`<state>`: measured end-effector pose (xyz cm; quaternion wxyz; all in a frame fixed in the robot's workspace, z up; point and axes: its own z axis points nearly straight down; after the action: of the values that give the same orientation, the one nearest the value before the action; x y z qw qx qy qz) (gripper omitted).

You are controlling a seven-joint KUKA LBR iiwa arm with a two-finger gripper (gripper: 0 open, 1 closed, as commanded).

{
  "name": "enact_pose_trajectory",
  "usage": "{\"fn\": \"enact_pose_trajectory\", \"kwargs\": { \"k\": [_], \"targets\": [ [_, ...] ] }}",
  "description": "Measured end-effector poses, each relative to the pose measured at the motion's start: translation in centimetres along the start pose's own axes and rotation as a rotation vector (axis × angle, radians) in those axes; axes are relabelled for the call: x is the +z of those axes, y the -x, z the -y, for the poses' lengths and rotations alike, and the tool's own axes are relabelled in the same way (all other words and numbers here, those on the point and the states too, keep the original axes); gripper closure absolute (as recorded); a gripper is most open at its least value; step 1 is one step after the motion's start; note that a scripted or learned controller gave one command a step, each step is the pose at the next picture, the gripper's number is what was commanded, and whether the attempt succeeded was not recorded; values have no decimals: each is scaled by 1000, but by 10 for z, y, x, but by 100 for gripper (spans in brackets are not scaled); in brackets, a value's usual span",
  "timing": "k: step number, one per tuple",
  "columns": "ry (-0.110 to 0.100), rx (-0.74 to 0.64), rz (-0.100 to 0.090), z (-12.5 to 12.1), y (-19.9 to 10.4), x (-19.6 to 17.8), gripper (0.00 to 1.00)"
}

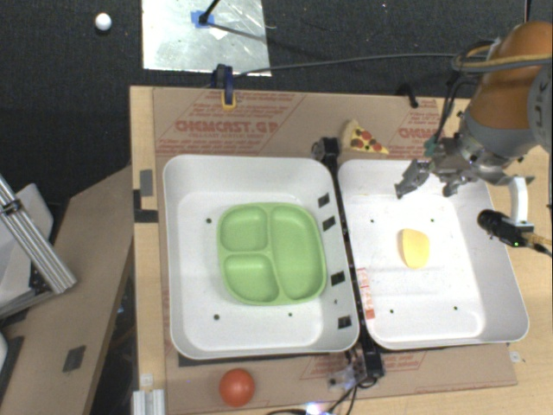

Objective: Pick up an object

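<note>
One fixed camera above the bench (285,115); looks down aslant; both bins (177,232) visible.

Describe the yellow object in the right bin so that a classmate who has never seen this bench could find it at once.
Start at the two white bins; take the right bin, below the claw. Near its middle lies a small yellow wedge. The left bin's green divided tray is far larger.

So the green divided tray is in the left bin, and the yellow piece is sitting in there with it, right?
Not quite. The green tray does sit in the left bin, but the yellow piece lies alone in the right bin, below the hand. The camera view shows it.
</note>
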<state>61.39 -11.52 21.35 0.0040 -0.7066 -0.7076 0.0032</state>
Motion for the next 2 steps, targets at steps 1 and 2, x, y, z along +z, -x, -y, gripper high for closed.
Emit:
{"fn": "enact_pose_trajectory", "kwargs": {
  "k": [1,2],
  "targets": [
    [12,-2,1,-3,0,-7,0],
    [7,0,1,0,-4,55,0]
  ]
}}
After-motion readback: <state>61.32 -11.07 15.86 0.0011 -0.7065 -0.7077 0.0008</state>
